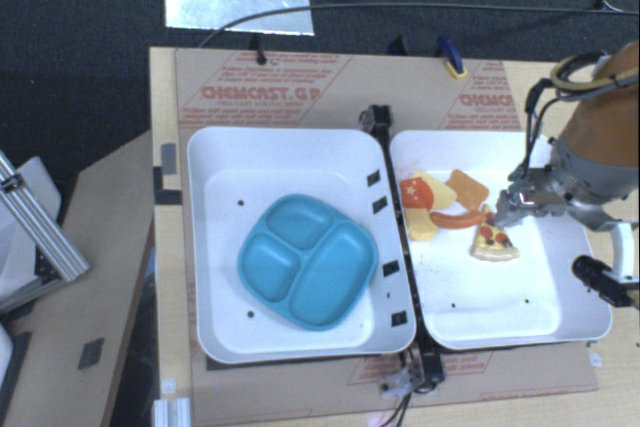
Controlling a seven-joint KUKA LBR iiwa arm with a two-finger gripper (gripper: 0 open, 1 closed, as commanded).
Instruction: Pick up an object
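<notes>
Plastic toy food clustered at ten o'clock in right bin, within easy reach; gripper poised just above pizza slice; opening impossible to tell.

My way into the right bin is open across its front half, all bare floor. Toward the back left, the toy foods cluster close together, the pizza slice just beside them. The blue divided plate takes up most of the left bin.
</notes>
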